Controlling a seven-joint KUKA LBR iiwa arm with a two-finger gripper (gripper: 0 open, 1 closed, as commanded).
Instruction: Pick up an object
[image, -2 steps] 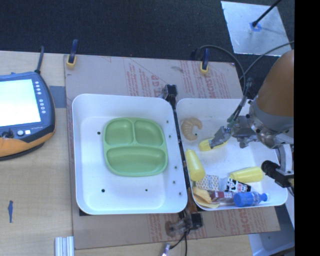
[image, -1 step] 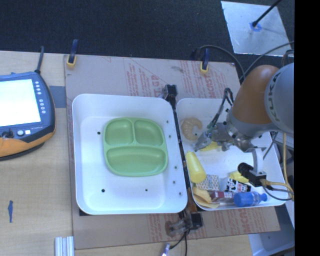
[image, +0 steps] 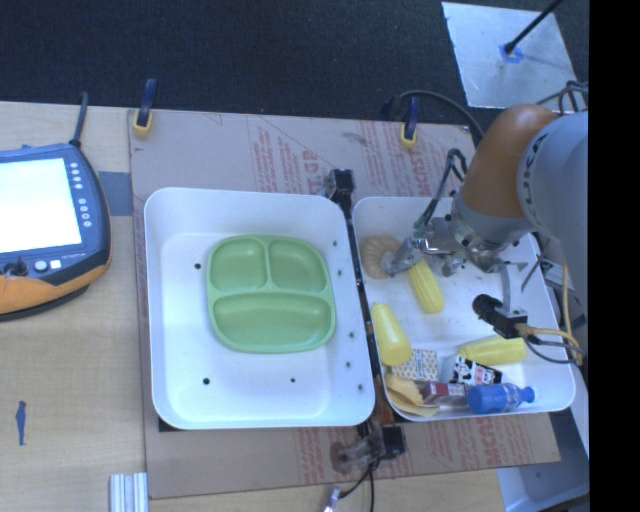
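Right bin holds the clutter; claw sits low over its upper part, and whether it grips anything cannot be told. Corn cob lies tilted just below the claw, apparently touching. Likely light, stiff, bumpy plastic: pinch across its middle, not the ends.

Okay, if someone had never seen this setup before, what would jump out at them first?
Probably the green divided plate, lying alone in the middle of the left white bin. Next, the grey arm with its orange band reaching in from the right, its pincer low over the right bin, close to a yellow corn cob. That bin's near edge is crowded with yellow pieces, a small carton and a blue-capped bottle.
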